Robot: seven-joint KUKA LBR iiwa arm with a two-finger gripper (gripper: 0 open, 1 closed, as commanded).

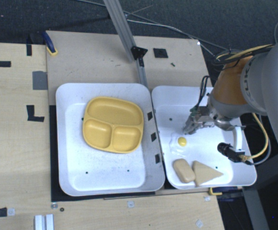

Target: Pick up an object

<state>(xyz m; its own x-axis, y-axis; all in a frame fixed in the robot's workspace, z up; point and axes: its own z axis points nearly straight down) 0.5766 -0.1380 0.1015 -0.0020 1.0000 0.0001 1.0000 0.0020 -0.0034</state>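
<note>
Wooden bench (14,143) holds two white bins side by side. I see a small yellow ball (182,141) on the floor of the right bin (164,99), just under my gripper (191,128), not between its fingers. I cannot tell how wide the gripper is. Nearer me lie a tan oval block (183,170) and a tan wedge (206,172), touching. The left bin (67,128) holds a yellow divided plate (113,124).

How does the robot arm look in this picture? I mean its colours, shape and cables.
The arm is thick and rounded, grey, with an orange band above the wrist. A yellow cable and black cables run along it, and a black connector hangs below the wrist. The gripper is small, dark grey metal with two thin fingers.
</note>
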